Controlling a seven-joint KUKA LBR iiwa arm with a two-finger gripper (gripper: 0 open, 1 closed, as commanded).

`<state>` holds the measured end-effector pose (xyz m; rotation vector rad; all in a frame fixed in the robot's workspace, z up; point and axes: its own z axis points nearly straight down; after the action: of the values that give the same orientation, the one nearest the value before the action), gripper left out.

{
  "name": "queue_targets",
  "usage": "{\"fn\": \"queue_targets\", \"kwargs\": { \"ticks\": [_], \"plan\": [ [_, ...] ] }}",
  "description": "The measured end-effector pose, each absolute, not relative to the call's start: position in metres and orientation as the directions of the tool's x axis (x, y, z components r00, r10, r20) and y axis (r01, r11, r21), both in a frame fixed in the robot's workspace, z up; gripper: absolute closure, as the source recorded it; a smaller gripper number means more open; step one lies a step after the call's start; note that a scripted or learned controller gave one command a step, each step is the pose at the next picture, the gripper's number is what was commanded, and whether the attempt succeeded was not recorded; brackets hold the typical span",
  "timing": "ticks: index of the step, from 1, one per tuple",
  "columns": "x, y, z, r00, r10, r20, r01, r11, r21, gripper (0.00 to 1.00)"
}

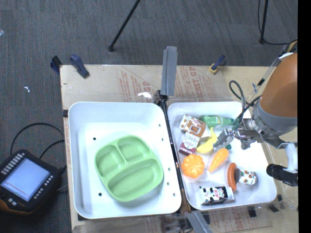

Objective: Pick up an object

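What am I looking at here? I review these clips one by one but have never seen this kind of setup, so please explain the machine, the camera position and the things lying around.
This is a single picture from a camera fixed above a bench, looking down at a slant. The grey and orange shape at the right is a robot arm; its two-finger gripper reaches over the right bin. That bin holds toy food and small packs: a carrot, an orange pumpkin-like toy, a banana, a green bottle, and a black-and-white carton. The left bin holds a green divided plate. The gripper sits low among the toys, just above the carrot, but nothing is visibly between its fingers.
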<state>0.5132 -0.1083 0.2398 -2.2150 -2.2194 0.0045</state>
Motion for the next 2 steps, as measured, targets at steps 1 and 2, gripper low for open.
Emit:
{"fn": "queue_targets", "kwargs": {
  "ticks": [1, 2],
  "plan": [
    [0.56, -0.145, 0.109, -0.031, 1.0, 0.003, 1.0, 0.031, -0.006, 0.0],
    [0.562, -0.148, 0.095, -0.117, 0.993, -0.001, 0.993, 0.117, 0.015, 0.0]
  ]
}}
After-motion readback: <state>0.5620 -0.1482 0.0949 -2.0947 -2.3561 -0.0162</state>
